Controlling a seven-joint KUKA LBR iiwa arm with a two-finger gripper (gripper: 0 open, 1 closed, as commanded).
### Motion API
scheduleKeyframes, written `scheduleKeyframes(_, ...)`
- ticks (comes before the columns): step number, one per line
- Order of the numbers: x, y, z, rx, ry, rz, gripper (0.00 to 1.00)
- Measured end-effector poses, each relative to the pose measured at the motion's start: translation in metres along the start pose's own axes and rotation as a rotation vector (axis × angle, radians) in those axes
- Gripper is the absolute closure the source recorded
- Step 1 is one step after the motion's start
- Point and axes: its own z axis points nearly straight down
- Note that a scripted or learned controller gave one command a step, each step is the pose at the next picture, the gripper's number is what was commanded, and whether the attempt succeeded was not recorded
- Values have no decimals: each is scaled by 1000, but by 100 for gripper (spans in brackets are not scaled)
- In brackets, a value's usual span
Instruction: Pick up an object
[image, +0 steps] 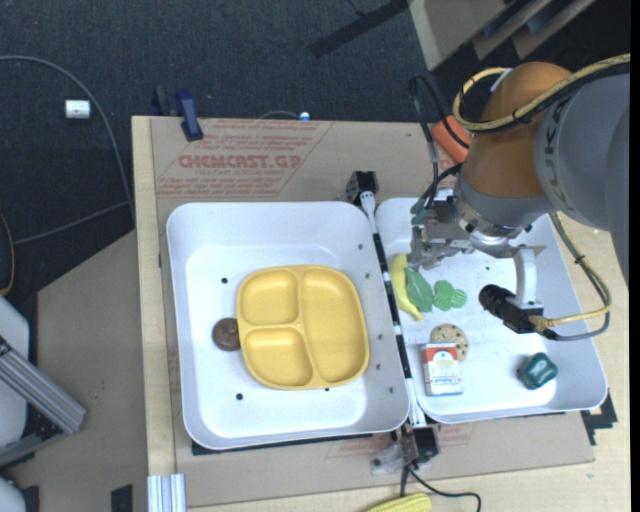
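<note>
My gripper (425, 250) reaches down into the right bin (575, 385), near its left wall. Its tips are just above a yellow banana-shaped toy (404, 288) and a green leafy toy (432, 294) that lie side by side. A round brown cookie (449, 334) lies below them, and a small red and white box (444, 369) sits below the cookie. A teal block (537, 371) rests near the bin's right front corner. The arm's wrist hides the upper part of the right bin.
The left bin (195, 240) holds a yellow sectioned plate (300, 326) with a small brown disc (226, 334) at its left edge. A black cable connector (505, 308) hangs over the right bin. Cardboard (240, 160) lies behind the bins.
</note>
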Motion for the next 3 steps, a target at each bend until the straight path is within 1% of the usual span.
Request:
scheduleKeyframes(1,-1,-1,1,2,-1,1,0)
scheduleKeyframes(2,-51,-103,-11,4,-1,4,0)
scheduleKeyframes(3,-115,-47,54,2,-3,3,0)
